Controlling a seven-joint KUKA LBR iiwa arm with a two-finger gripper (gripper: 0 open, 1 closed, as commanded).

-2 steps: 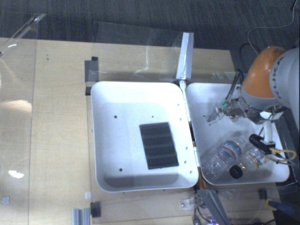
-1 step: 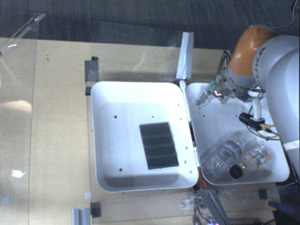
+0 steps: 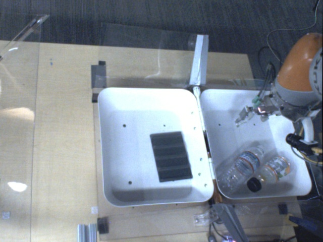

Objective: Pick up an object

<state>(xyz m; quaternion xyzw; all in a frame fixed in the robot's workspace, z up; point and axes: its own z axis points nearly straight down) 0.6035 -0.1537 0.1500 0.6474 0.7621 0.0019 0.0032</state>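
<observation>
Jaws (image 3: 246, 114) spread, holding nothing, poised over right bin (image 3: 222, 105), well apart from clear bottles (image 3: 242, 168) below

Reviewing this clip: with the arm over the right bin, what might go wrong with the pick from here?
1. The clear bottles lie on their sides, touching, at the right bin's near edge; round, slick plastic may roll or slip from the fingers.
2. The gripper hangs toward the bin's far side, apart from the bottles, so a straight descent likely closes on nothing.
3. The dark ribbed block lies flat in the left bin, offering little to grasp.
</observation>
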